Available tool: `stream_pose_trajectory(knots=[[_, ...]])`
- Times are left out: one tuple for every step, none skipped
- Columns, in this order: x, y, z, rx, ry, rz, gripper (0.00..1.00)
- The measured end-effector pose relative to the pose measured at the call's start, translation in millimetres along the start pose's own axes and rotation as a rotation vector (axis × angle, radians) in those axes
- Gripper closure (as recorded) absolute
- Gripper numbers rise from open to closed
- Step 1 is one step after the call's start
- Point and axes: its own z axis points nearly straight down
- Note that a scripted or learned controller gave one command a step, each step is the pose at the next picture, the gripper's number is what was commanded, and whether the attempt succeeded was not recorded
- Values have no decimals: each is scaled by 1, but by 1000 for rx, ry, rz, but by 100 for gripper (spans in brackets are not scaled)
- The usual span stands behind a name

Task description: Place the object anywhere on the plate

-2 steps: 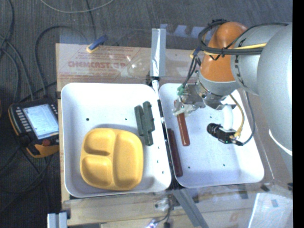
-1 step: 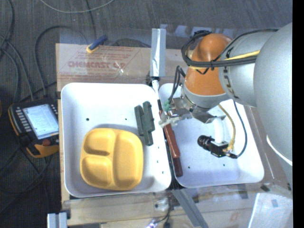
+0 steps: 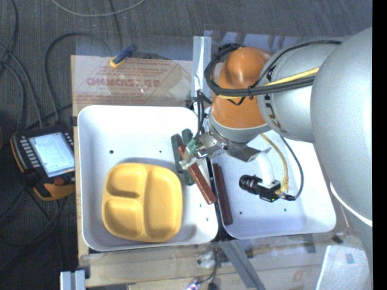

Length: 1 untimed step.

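Reddish-brown bar (image 3: 201, 184) — that looks like the object here, and it is not on the plate yet. It lies at a slant in the left bin (image 3: 97, 138), close to the bin's right wall. It sits just beside the right rim of the yellow plate (image 3: 145, 213), but off it as far as I can see. Its upper end runs up under the gripper (image 3: 195, 152), which hangs over the divide between the two bins.

Is the gripper clamped on the bar, or open around it? Can't tell from this angle; the wrist covers the spot. My read is that the pick is at best underway, and the carry and the set-down are all left to do — a short trip, with the plate right alongside. The plate has three compartments and nothing in them.

The bar itself is long, thin and straight-edged, rusty red-brown, and rigid by the look of it. A second, darker bar (image 3: 222, 195) lies nearly parallel just across the divide, at the left edge of the right bin (image 3: 302, 219). The two are close but apart.
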Motion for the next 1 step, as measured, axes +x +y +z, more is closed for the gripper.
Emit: stream_pose_trajectory(knots=[[56, -24, 32, 0, 1, -361, 100]])
